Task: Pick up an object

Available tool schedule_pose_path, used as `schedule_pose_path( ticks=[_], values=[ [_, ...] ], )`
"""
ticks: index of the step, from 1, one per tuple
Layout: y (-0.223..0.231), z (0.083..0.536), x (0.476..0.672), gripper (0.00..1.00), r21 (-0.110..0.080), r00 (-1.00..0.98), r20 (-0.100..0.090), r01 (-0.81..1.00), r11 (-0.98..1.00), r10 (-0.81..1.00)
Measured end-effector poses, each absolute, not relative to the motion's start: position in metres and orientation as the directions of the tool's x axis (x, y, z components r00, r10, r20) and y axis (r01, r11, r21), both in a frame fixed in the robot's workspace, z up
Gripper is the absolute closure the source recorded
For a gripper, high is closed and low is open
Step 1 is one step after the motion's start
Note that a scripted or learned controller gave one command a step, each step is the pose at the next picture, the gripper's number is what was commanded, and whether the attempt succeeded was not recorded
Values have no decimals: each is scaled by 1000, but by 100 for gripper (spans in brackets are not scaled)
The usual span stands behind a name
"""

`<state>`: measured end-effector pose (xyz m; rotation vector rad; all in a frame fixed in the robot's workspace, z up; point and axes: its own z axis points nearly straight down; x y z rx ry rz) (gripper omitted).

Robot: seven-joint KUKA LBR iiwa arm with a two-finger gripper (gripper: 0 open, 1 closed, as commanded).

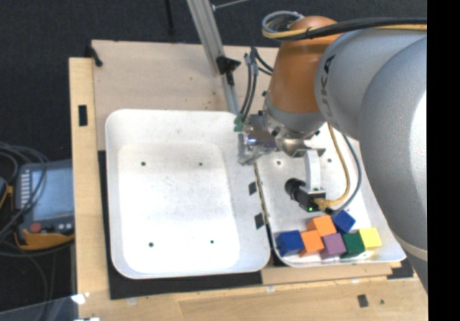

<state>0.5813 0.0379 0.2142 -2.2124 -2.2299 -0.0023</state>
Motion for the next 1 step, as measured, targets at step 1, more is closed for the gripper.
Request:
schedule_pose_path(
  ticks=[1],
  values=[
    [87, 212, 598, 100, 1, -8, 2, 1000, 8, 1000]
  ],
)
